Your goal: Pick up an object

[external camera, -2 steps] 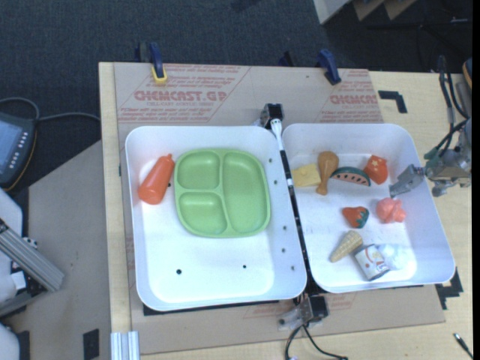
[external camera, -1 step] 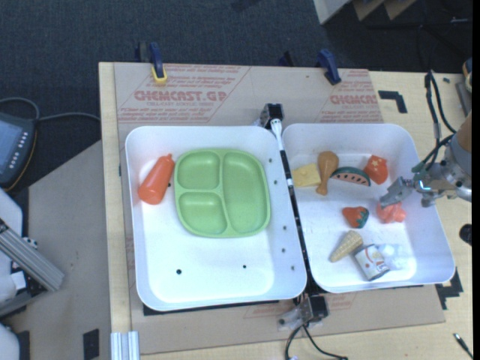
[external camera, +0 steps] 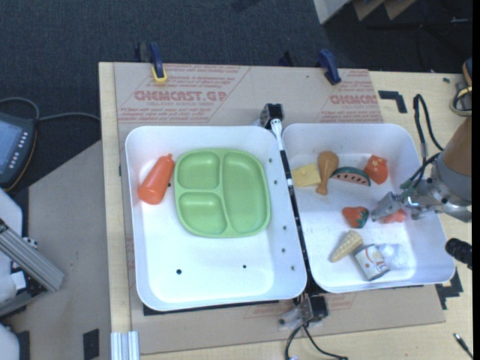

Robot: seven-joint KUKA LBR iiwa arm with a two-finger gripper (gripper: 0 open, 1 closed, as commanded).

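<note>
Camera view, fixed overhead at a slant. Two shallow white bins sit side by side on a brown board printed "CHEMCAST" in red, legible twice along the far edge; the smaller print below it cannot be read.

Left bin [external camera: 150, 276]: a green divided plate [external camera: 223, 192] with three compartments lies in the far half. Just beside its left edge lies an orange bottle [external camera: 155, 179], long axis running from near-left to far-right, narrower cap end toward the far side.

Right bin [external camera: 420, 272]: toy foods scattered.
- Drumstick [external camera: 326, 169], long axis nearly far-to-near, fat end far, bone end near; touching a yellow cheese wedge [external camera: 305, 175] on its left.
- Watermelon slice [external camera: 350, 175] just right of the drumstick.
- Red-orange piece [external camera: 376, 169] near the far right.
- Strawberry [external camera: 355, 216] in mid-bin, green leaf end pointing right toward the gripper.
- Ice cream cone [external camera: 346, 246], long axis near-left to far-right, tip pointing near-left.
- Small carton [external camera: 370, 262] with a red and white label, print too small to read, touching a clear crumpled wrapper [external camera: 398, 256] on its right.

Gripper [external camera: 388, 212]: reaches in from the right, low over the right bin. A small reddish item lies at its fingertips, just right of the strawberry. Whether the item is gripped cannot be told; finger state not resolvable.
</note>
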